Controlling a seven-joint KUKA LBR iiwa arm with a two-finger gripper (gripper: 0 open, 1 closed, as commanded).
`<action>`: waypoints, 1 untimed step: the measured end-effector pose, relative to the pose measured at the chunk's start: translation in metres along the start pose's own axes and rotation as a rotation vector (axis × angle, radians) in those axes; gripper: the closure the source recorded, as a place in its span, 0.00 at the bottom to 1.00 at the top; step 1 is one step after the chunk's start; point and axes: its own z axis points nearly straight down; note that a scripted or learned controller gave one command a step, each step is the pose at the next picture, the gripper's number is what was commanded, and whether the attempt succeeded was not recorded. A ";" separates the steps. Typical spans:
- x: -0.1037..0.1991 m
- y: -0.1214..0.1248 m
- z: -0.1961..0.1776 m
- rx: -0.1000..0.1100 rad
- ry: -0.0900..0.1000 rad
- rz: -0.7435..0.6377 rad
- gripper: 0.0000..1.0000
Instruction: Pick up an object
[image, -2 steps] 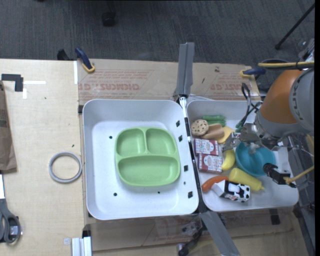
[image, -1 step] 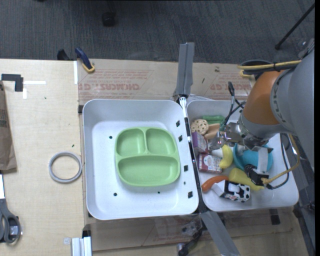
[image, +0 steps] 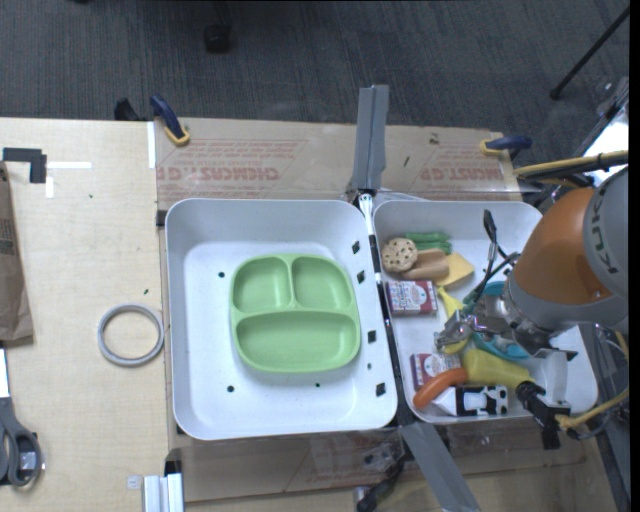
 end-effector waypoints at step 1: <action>-0.002 0.003 -0.008 -0.004 -0.004 0.003 1.00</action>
